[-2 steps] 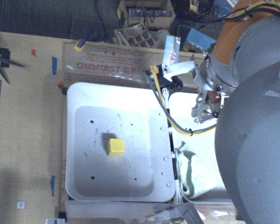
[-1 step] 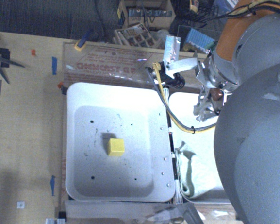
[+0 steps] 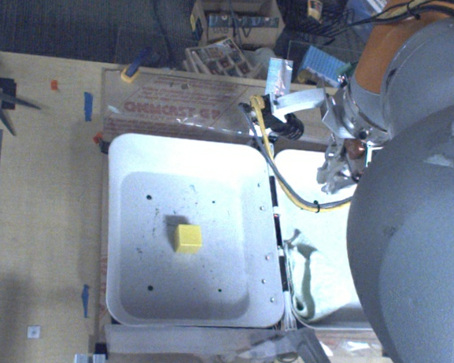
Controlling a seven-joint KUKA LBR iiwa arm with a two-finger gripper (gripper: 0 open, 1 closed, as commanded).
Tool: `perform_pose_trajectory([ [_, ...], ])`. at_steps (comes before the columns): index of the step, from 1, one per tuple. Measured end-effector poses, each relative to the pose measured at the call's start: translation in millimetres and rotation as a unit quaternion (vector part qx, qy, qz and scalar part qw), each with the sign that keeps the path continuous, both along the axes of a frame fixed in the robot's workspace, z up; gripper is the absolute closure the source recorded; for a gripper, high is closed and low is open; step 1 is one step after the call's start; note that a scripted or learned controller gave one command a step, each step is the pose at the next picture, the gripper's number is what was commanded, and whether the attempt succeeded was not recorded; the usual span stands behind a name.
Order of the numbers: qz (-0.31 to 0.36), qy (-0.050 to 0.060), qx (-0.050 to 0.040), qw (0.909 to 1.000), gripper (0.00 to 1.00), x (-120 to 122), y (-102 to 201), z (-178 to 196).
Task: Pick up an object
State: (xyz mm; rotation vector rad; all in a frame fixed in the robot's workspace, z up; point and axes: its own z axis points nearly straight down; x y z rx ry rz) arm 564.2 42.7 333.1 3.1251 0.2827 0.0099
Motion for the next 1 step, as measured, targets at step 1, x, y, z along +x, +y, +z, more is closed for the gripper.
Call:
perform_pose_trajectory([
  [1,0.014,0.006,0.0021,0.9999,1.0,45.1,-38.0,-68.0],
])
